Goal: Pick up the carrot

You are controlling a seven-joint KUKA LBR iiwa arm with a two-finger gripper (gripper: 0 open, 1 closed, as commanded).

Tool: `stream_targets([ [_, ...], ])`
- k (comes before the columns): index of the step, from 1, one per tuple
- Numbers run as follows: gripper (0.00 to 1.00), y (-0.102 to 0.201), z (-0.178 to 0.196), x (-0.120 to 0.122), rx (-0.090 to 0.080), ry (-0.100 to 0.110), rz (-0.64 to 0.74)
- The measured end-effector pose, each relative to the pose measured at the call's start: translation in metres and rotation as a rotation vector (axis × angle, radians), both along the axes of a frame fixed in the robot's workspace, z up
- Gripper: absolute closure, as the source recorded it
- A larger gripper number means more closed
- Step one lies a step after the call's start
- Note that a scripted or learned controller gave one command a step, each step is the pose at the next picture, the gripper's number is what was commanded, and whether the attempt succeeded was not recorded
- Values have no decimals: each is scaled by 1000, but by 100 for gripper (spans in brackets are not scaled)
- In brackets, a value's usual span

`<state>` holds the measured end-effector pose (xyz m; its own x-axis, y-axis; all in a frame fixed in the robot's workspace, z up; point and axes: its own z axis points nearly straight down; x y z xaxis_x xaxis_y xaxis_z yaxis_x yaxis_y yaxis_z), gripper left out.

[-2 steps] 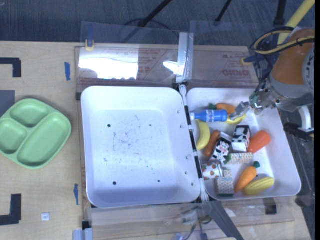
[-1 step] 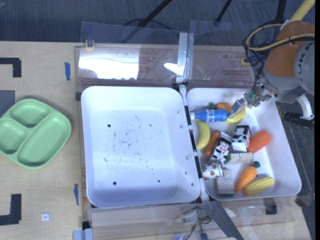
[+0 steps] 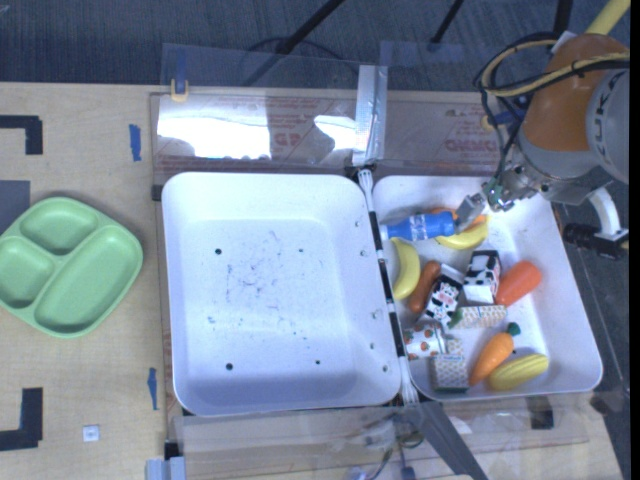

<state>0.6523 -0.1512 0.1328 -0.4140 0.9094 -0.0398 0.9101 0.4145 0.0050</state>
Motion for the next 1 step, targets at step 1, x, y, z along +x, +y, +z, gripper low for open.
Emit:
stream_targets([
  [1, 0, -4, -15, -5, 10, -7, -174],
])
